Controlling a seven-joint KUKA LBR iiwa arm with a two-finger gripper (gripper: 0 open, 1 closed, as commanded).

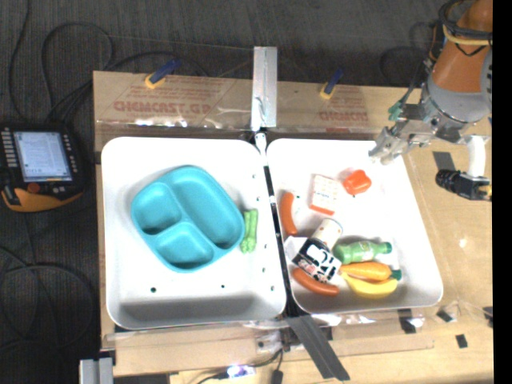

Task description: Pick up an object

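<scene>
camera view | gripper (386,149) above right bin's (424,238) far-right corner | finger state unclear

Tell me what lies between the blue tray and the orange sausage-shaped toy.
In the camera view, a green pea pod lies beside the blue tray; then the bins' meeting walls precede the orange sausage-shaped toy.

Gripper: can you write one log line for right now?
gripper: above right bin's back corner | holding: nothing seen | nearest: orange toy
</scene>
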